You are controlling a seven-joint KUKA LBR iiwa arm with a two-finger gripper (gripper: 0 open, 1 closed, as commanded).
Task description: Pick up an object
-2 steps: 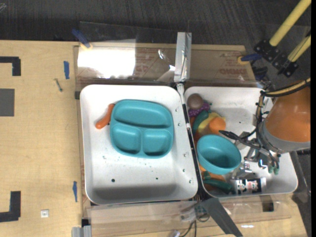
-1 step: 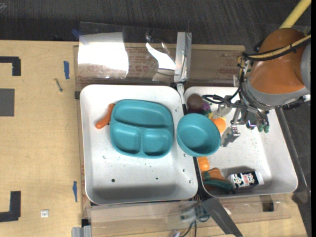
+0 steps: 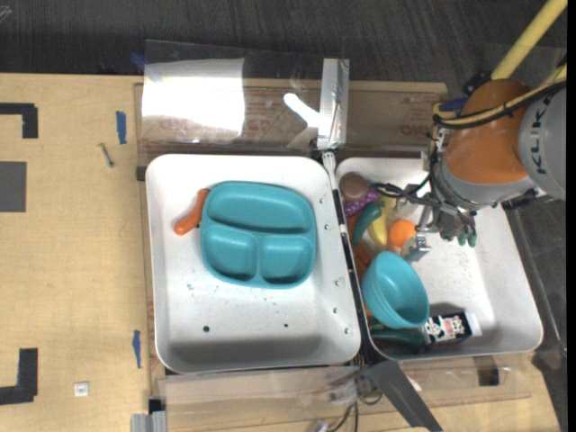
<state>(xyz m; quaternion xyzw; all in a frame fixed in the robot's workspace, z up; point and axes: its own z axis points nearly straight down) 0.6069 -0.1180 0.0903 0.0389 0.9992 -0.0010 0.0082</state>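
Over the right bin [image 3: 504,268] the arm [image 3: 490,147] hangs low, reaching in from the right, its gripper [image 3: 430,230] just beside a small orange ball [image 3: 401,233] near the bin's middle. Whether the fingers are apart or together I cannot tell; the wrist and cables hide them, and nothing shows between them. The ball sits in a pile along the bin's left wall: a brown lump [image 3: 353,186] at the top, yellow and green pieces [image 3: 371,220] under it, a teal bowl [image 3: 396,291] tipped on its side below, and a small black-and-white carton [image 3: 447,326] near the front. Left bin [image 3: 171,268] carries a teal tray [image 3: 257,233] with an orange piece [image 3: 188,217] touching its left edge. This looks like the approach, with no grasp yet made. Next move, I'd say, calls for settling squarely over one item, likely the ball, and closing without nudging the bowl.
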